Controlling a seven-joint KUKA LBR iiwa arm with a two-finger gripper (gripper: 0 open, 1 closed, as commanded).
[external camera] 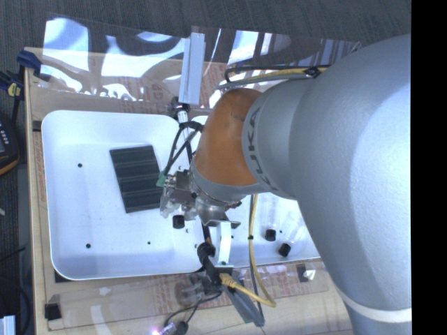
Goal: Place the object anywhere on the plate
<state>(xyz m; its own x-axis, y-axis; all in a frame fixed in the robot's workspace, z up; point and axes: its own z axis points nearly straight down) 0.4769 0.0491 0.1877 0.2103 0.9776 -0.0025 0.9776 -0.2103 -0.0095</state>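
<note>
Cannot tell, at the gripper (pixel 183 202), whether released, clenched or grasping anything: tucked beneath the wrist hardware and seen from above. Hangs over the right part of the left bin (pixel 59 187), close to the wall shared with its neighbour and toward the near side. Just left of the gripper, flat on the white floor: 1 dark ribbed plate (pixel 137 178), rectangular, turned slightly askew to the bin walls, right edge very near the gripper; impossible to say whether touching or apart. Above the gripper, thin black cables running up to the wrist, then the orange band (pixel 227 142), then the broad grey arm (pixel 335 159) reaching in from the right and covering most of the right bin (pixel 302 218). In the visible strip of that right bin, near its front wall: 1 small black piece (pixel 270 234) and, just beside it to the right and nearer the front, a second black piece (pixel 284 250), both well apart from the plate. Not sure which of these, if either, counts as the object; too small to identify. Around both bins, the wooden bench (pixel 126 302), with a blue clamp (pixel 26 60) at its far left corner.
</note>
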